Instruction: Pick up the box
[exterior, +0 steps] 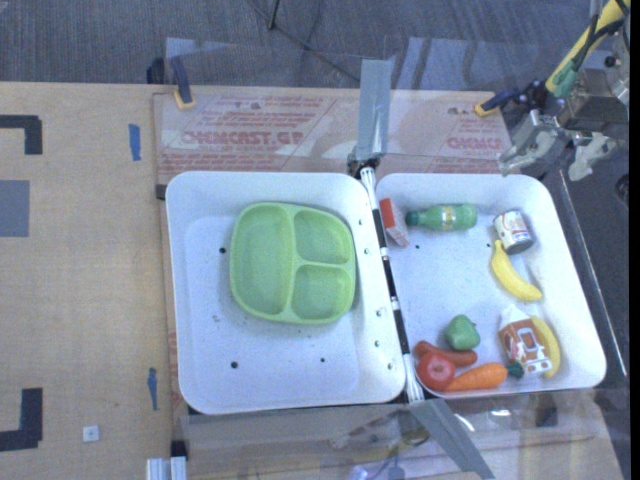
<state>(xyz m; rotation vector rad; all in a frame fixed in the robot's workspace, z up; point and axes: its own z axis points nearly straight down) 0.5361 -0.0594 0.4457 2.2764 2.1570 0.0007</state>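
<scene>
A small orange and white box (pixel 520 346) lies in the near right part of the right bin (pixel 575 268), beside a banana. A second small box, red and white (pixel 392 224), lies against that bin's left wall near the far end. My gripper (pixel 533 151) hangs over the bin's far right corner, above the rim and well apart from both boxes. Nothing shows in its grasp.
The right bin also holds a green bottle (pixel 440 217), a can (pixel 513 230), two bananas (pixel 514 273), a green pepper (pixel 461 332), a tomato (pixel 436 370) and a carrot (pixel 480 376). A green divided plate (pixel 293 262) sits in the left bin (pixel 190 298).
</scene>
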